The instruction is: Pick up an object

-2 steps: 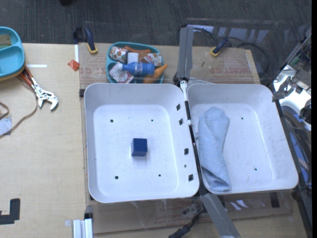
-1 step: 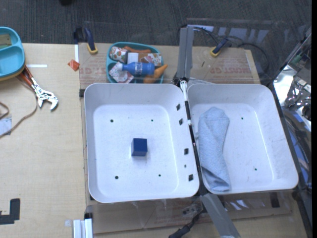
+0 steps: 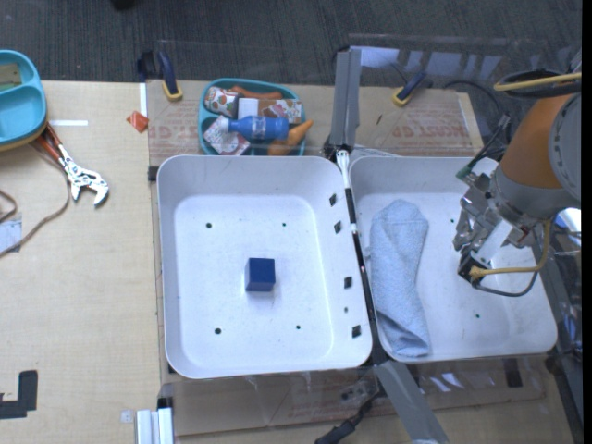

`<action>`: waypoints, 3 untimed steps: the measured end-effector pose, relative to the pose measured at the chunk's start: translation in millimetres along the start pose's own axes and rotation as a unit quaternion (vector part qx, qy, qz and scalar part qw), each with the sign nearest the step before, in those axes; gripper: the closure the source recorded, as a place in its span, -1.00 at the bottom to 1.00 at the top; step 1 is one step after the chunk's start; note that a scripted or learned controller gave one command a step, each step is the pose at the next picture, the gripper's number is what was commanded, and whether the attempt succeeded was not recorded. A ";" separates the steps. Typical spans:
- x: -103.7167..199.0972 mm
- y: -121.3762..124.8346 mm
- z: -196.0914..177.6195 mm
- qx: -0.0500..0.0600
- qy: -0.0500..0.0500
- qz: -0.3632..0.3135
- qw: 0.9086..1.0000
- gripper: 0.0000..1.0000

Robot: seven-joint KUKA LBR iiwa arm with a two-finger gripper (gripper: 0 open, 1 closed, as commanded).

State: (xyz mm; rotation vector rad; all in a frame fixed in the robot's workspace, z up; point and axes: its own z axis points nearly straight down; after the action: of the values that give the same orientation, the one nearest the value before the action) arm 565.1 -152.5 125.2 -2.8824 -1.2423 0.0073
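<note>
End effector point(image 3: 472, 248) hovers low in the right bin point(image 3: 518, 340), just right of the grey towel point(image 3: 400, 271); finger spread unclear; nothing visibly gripped.

Wooden bench point(image 3: 74, 313) carries two white bins point(image 3: 185, 340), wrench point(image 3: 81, 181), small tub of oddments point(image 3: 252, 118).

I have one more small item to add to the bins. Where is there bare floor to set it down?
The left bin is mostly bare all around the blue block at its middle. In the right bin, the folded towel fills the left side, and the gripper hangs over the right; only the near right corner is free.
</note>
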 end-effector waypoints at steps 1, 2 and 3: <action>17.4 -23.9 -65.2 -0.001 0.001 0.155 0.988 1.00; 86.4 -25.9 -65.8 -0.001 0.000 0.300 0.954 1.00; 45.4 -13.4 33.7 0.000 0.001 0.302 0.953 1.00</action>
State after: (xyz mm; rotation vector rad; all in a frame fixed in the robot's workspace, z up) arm 586.3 -110.2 91.4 -3.1248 -0.3141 0.0057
